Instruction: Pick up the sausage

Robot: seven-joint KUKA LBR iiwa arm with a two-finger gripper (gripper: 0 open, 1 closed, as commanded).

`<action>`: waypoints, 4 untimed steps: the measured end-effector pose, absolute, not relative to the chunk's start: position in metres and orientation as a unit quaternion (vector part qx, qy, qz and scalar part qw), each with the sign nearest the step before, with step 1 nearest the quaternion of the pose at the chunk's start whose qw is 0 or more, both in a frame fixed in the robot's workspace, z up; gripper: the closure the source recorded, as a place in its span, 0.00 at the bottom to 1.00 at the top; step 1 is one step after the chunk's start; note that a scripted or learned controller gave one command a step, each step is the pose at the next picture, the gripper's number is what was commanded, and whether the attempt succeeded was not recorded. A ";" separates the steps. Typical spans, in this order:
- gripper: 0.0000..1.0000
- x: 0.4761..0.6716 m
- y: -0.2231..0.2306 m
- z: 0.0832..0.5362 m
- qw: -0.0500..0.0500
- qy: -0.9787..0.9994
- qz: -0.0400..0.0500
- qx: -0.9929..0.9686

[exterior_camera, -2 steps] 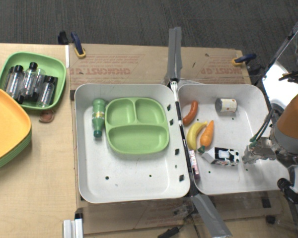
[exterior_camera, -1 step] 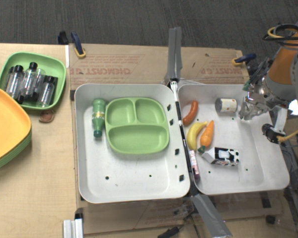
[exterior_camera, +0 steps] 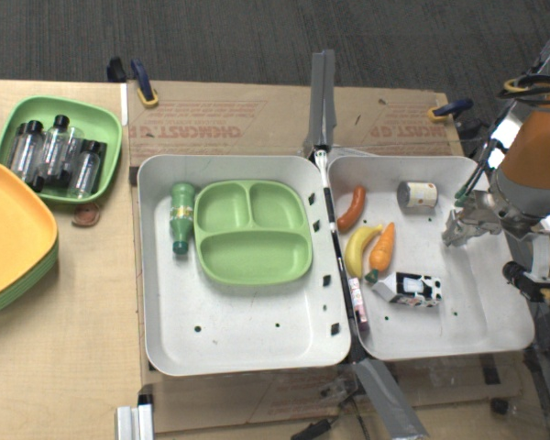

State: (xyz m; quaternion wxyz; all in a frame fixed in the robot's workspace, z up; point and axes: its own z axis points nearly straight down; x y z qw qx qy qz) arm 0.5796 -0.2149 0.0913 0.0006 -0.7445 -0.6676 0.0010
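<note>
Sausage [exterior_camera: 350, 208] lies lengthwise by the right bin's [exterior_camera: 458, 342] left wall, tool [exterior_camera: 458, 229] across at the right edge, grip unclear.

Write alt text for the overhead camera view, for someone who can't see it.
The sausage lies in the right bin near its left wall, above a banana and carrot; the gripper sits by the bin's right side. The left bin holds a green divided plate and a green bottle.
</note>
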 end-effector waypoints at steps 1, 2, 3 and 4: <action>1.00 0.477 -0.210 0.124 0.001 -0.676 0.001 -0.736; 1.00 0.488 -0.175 0.090 0.002 -0.507 0.002 -0.862; 1.00 0.596 -0.189 0.141 0.000 -0.529 0.002 -0.848; 1.00 0.542 -0.199 0.091 0.001 -0.601 0.001 -0.799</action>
